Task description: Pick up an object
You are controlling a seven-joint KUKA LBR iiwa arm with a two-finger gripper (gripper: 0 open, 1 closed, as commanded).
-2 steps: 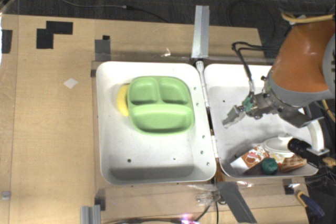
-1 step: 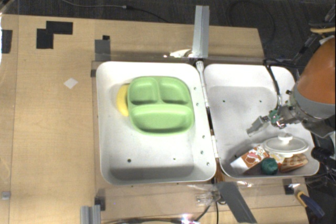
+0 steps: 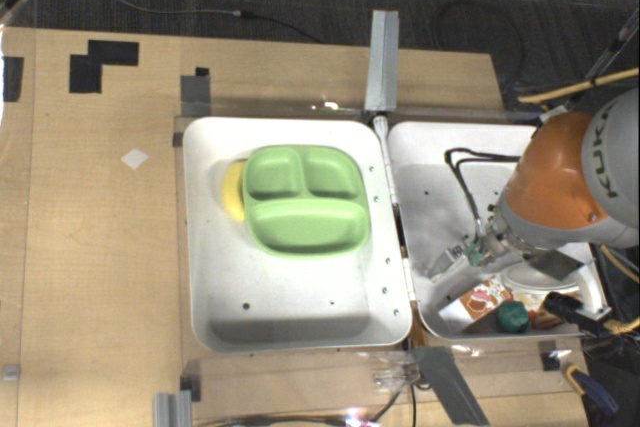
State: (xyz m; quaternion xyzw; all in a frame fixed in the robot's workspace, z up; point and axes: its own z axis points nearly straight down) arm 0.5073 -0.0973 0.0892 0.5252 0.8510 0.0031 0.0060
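My gripper (image 3: 462, 255) hangs low inside the right bin (image 3: 430, 165), near the middle of its floor, at the end of the grey arm with the orange band (image 3: 552, 180). Just below and to its right, along the bin's front edge, lies a small heap: a red and white packet (image 3: 484, 299), a dark green round object (image 3: 513, 316) and a white disc-like piece (image 3: 532, 275). The arm hides part of this heap. In the left bin (image 3: 215, 305) a green divided tray (image 3: 304, 197) lies over a yellow object (image 3: 232, 192).
A black cable loop (image 3: 470, 160) lies on the far part of the right bin's floor. A metal post (image 3: 383, 60) stands behind the wall between the two bins. Wooden bench surface (image 3: 90, 245) spreads to the left.
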